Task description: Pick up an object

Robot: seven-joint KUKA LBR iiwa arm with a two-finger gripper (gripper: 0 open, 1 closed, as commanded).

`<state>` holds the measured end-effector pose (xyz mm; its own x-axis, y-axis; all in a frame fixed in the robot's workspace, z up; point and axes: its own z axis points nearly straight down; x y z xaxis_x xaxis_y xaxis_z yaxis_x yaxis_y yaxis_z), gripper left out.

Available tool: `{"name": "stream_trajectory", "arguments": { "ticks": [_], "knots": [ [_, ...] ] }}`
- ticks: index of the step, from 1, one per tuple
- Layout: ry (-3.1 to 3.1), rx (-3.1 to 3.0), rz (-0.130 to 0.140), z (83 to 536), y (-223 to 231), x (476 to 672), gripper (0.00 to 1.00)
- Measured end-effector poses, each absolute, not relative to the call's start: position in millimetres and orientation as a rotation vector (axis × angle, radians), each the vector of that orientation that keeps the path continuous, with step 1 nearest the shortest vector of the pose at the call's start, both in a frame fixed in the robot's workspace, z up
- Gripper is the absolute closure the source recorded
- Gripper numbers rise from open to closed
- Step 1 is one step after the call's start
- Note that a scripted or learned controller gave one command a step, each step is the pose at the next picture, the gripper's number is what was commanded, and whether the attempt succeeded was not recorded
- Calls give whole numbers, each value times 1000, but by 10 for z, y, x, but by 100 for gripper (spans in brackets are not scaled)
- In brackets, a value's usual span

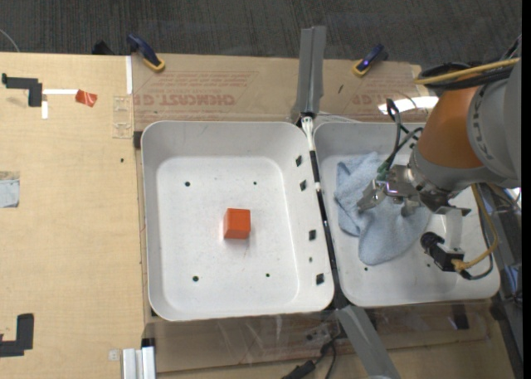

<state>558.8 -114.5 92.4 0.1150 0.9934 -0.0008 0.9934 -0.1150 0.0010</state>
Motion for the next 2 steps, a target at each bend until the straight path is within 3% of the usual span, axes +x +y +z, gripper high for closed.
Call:
{"name": "stream_trajectory", "arguments": {
  "ticks": [1, 2],
  "knots": [
    [2031, 2397, -2, 1570, -968, 5594, 0],
    [2116, 2323, -2, 912, -1241, 5202, 0]
  ]
}}
